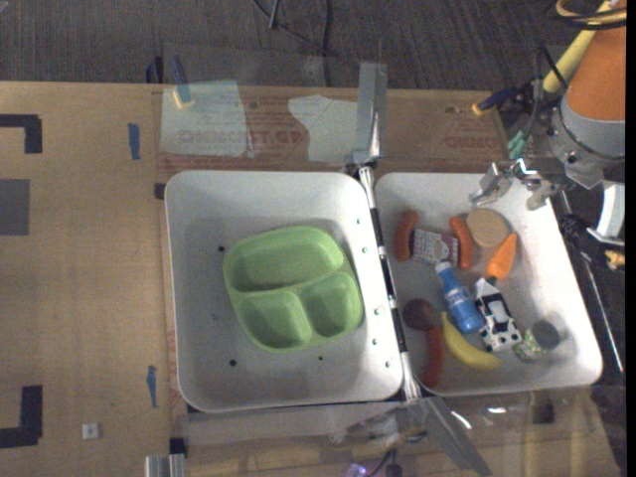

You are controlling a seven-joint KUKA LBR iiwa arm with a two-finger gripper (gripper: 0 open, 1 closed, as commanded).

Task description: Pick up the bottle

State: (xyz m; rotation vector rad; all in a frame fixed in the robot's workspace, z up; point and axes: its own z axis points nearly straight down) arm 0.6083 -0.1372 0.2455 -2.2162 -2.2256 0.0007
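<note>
While the bench sits quiet, the left bin [189, 217] fills the middle-left of the frame and holds a green divided tray [291, 288], lying flat near its centre. Just right of it, past the metal divider, the right bin [576, 336] is crowded. A red sausage [404, 235] lies at its upper left, a small packet [432, 244] beside that, then a round tan lid [487, 229] with an orange carrot [502, 256] leaning off its lower right. Below these the bottle [458, 300], blue with a white cap, lies on its side near the bin's middle, touching a yellow banana [467, 346] at its lower end. A black-and-white box [497, 321] sits just right of the bottle. At the upper right of the frame, the gripper [512, 182] hangs over the bin's top edge, well apart from the bottle; whether its fingers are apart or together I cannot tell.
</note>
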